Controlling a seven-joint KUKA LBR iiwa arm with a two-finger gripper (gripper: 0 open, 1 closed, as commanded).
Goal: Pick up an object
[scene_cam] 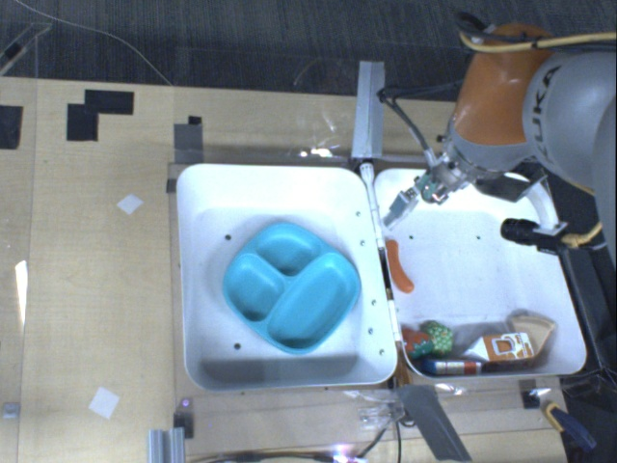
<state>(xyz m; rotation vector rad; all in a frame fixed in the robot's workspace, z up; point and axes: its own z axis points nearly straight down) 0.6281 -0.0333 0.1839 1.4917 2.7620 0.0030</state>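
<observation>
1. The gripper (pixel 403 204) hangs over the upper left part of the right bin (pixel 540 287), close to the wall it shares with the left bin (pixel 198 258). Its fingers point down and to the left; nothing shows between them, but whether they stand wide or narrow I cannot tell at this size.
2. The nearest thing to pick is an orange sausage-shaped object (pixel 398 266), lying lengthwise along the right bin's left wall, just below the gripper and apart from it.
3. The other candidates crowd the right bin's lower edge, well apart from the gripper: a green knobbly item (pixel 439 336) beside a bit of orange, a dark marker-like stick with a red end (pixel 447 366), a small carton with an orange and white label (pixel 508 348), and a tan wedge-shaped piece (pixel 536 327).
4. These lower things overlap one another, so their outlines are hard to separate; the bin's front rim cuts off part of the stick.
5. The left bin holds a blue divided plate (pixel 291 285) with three compartments, lying in its middle.
6. The arm's grey body and orange band (pixel 496 90) cover the right bin's upper right corner; a black cable end (pixel 521 231) juts over that bin from the right.
</observation>
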